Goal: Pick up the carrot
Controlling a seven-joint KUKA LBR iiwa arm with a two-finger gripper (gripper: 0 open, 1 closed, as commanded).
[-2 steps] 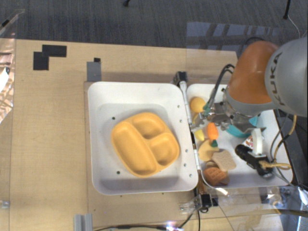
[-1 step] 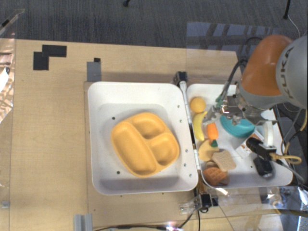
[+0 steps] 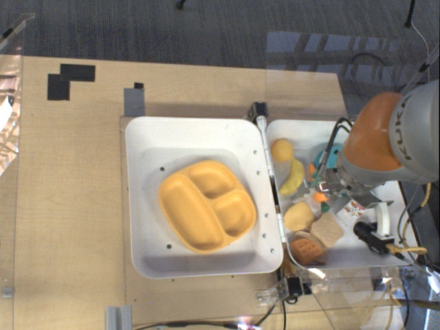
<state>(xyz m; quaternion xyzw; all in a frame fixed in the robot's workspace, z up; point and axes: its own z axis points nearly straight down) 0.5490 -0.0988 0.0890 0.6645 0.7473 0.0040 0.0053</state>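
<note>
The carrot (image 3: 320, 198) shows as a small orange piece in the middle of the right bin (image 3: 302, 130); most of it is hidden under the gripper. My gripper (image 3: 328, 188) hangs low directly over it, on the grey arm with the orange band (image 3: 371, 141) that reaches in from the right. Whether the gripper touches the carrot cannot be made out from above.
Crowded around the carrot are a banana (image 3: 294, 177), a round yellow fruit (image 3: 280, 148), a pale yellow lump (image 3: 298, 216), a bread slice (image 3: 328, 231) and a brown round item (image 3: 307, 249). A teal object (image 3: 331, 158) lies behind the gripper. The left bin (image 3: 141, 184) holds a yellow divided plate (image 3: 206, 205).
</note>
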